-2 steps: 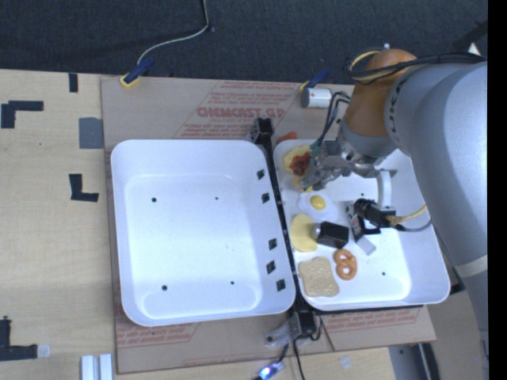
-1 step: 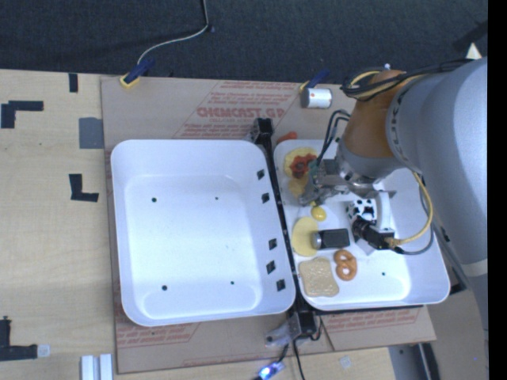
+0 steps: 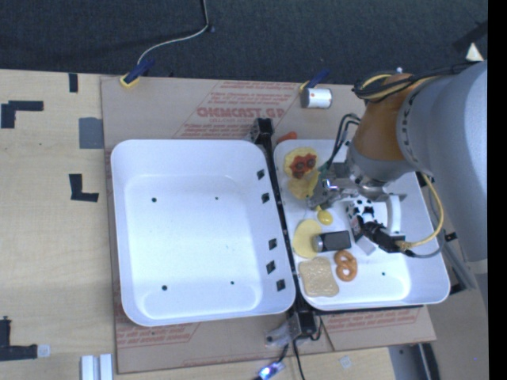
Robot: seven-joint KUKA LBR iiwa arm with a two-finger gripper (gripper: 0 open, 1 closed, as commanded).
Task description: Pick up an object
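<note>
My gripper hangs low over the upper middle of the right bin, under the orange wrist band. Right beside it on the left lie a pale yellow piece and a red-and-yellow toy. Just below it is a small yellow lump. Further toward the front lie a yellow disc, a dark grey block, a pretzel and a tan bread slice. A black-and-white object sits partly under the wrist.
The left bin stands alongside, with a black divider between the two. A small silver cylinder rests on the cardboard behind the bins. Cables loop from the wrist over the right bin.
</note>
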